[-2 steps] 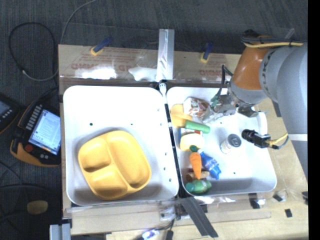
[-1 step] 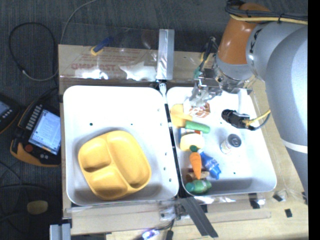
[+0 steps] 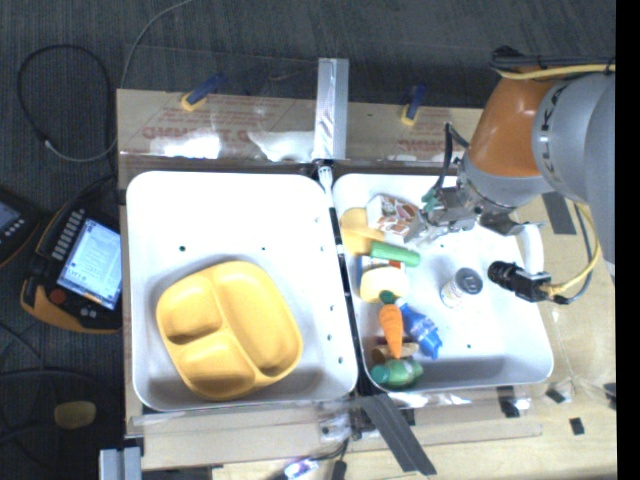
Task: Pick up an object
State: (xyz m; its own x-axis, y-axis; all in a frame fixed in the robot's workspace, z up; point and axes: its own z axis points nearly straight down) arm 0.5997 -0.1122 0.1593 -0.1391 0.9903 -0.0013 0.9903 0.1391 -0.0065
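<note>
End effector [image 3: 440, 213] low in the right bin [image 3: 520, 353] by the packet [image 3: 392, 214] — grip state: you cannot tell. Risk: toys packed tight along the left wall — you may snag two.

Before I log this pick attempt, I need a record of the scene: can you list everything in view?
Bins: 2, white, side by side on the bench.
Divided tray: 1, yellow, left bin.
Carrot: 1, orange, right bin, left side.
Green stick: 1, green, above the carrot.
Blue item: 1, beside the carrot.
Jar: 1, clear, right bin centre.
Handheld screen: 1, left of the bench.
Arm: 1, grey and orange.
Gripper: 1, over right bin's top.
</note>
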